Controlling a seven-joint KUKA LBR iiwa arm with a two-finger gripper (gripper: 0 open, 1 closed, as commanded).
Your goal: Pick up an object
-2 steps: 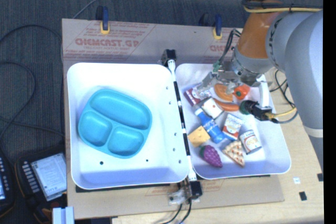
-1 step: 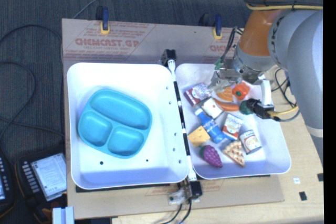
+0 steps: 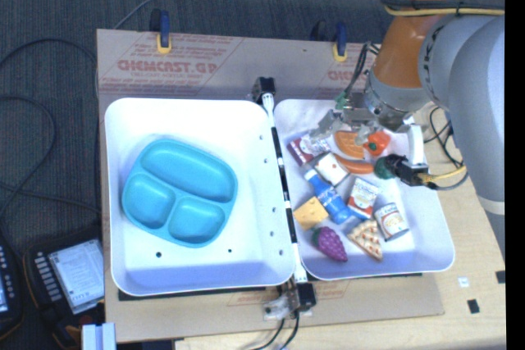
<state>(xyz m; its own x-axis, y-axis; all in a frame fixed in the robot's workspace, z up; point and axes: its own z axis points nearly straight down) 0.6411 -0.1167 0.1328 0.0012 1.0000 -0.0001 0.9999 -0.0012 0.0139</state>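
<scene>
While my gripper (image 3: 358, 117) hangs over the right bin (image 3: 426, 258), upper right of frame, finger state unreadable, the orange toy (image 3: 354, 145) lies directly below-left, long axis running left-right.

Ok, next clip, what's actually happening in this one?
A grey arm with an orange band reaches in from the right, its gripper low over the far end of the right bin. That bin holds a heap of toy food: purple grapes, a pizza slice, a cheese wedge, a blue bottle and more. The left bin holds a blue divided plate. Nothing is visibly between the fingers, so no pick yet.
</scene>
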